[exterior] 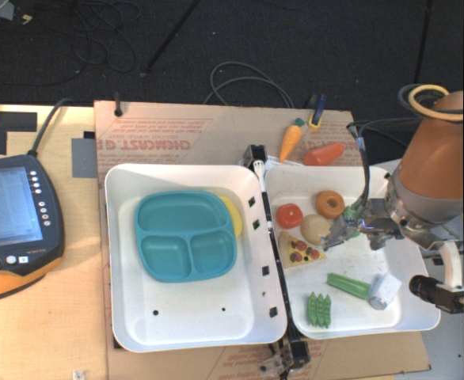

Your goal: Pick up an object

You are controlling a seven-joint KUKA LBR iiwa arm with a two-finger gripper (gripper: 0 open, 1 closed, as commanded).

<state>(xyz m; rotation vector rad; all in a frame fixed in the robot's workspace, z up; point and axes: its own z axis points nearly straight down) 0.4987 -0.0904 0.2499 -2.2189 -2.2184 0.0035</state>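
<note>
Over the right bin [422,323], the gripper [344,229] hangs low beside a pale round ball [314,228], near a doughnut [330,204] and tomato [289,214]. I cannot tell its finger state. Seemingly the approach step; next it must centre on one object and close.

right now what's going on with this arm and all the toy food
The arm's gripper is low inside the right bin, next to a beige ball and a pizza slice. Nothing is visibly between its fingers. A tomato, a donut and green pieces lie around it. The left bin holds a teal divided plate. A carrot lies outside on the cardboard.
</note>
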